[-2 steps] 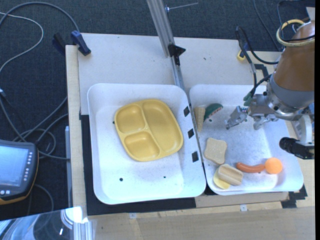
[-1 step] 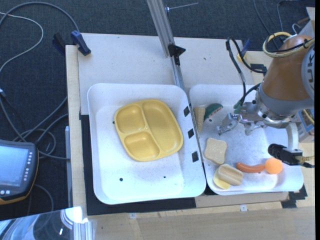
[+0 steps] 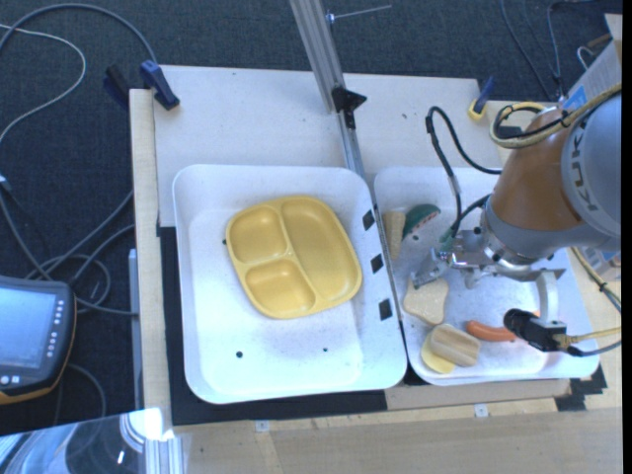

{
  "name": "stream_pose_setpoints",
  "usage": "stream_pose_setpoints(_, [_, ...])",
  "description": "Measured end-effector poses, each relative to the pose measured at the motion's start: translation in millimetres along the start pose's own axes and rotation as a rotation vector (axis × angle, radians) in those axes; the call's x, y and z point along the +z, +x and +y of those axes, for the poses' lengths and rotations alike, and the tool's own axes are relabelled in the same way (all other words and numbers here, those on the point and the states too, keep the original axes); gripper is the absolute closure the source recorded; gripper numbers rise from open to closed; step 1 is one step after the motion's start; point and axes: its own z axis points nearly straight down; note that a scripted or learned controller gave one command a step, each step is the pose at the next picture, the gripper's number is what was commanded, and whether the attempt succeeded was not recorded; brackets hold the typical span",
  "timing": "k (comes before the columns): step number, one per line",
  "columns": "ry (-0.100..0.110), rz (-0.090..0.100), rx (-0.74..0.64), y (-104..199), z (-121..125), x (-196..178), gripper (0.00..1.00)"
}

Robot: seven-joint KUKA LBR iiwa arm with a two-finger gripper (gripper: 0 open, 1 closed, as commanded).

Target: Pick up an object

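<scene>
**Arm descends on toy food in the right-hand bin**

From my remote station I watch the KUKA arm (image 3: 553, 181) reach in from three o'clock and hang low over the right bin (image 3: 583, 363), its gripper (image 3: 446, 263) poised among a scatter of toy food. The metal jaws point toward nine o'clock, just above a pale bread-slice piece (image 3: 427, 304); whether they stand open or closed I cannot tell from this angle, and nothing is visibly held between them.

At twelve o'clock from the gripper lies a watermelon slice (image 3: 423, 215) with a green rind, beside a tan cracker-like piece (image 3: 395, 227) at the bin's near wall. Toward six o'clock sits a bread roll (image 3: 449, 347), and just at its three o'clock an orange carrot (image 3: 490, 331). A black connector with a cable (image 3: 533, 329) trails off the wrist above the carrot.

The left bin (image 3: 197, 294) carries a yellow divided plate (image 3: 291, 255), well apart from the arm. Both bins rest on the desk (image 3: 247, 117).

I judge the step in hand to be the approach, with the bread slice the likeliest target. The next move calls for a final descent that brackets the slice squarely, then a firm closing before any lift; the piece lies flat, so a shallow grip could slip off.
</scene>
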Motion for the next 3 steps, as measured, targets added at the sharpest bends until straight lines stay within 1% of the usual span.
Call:
stream_pose_setpoints(1, [-0.011, -0.001, 0.000, 0, 3, -15, 1.00])
stream_pose_setpoints(2, [-0.017, -0.004, -0.002, 8, 7, -76, 1.00])
stream_pose_setpoints(3, [-0.016, -0.004, -0.001, 6, 3, -120, 1.00])
